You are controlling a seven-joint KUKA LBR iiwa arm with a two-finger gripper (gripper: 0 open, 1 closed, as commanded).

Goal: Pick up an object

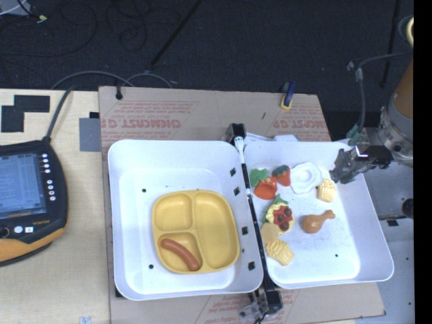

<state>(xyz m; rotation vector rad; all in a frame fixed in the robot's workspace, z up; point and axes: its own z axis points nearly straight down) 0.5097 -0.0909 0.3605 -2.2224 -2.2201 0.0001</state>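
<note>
In the camera view my gripper (344, 167) sat dark and blurred over the right bin (368, 262), beside the corn piece (326, 191); I could not tell its state. My arm was cut off at the right. The cardboard (202, 110) print ran upside down, unreadable. A sausage (179, 254) lay in the yellow tray (196, 229), left bin (128, 181).

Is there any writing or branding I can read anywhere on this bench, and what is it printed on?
"CHEMCAST" with more letters after it, red, upside down: cardboard sheet under the bins, printed at least twice along its top; partly legible.
More red print on the cardboard's bottom edge: too cut off to read.
Teach pendant screen: too small and blurred to read.
</note>
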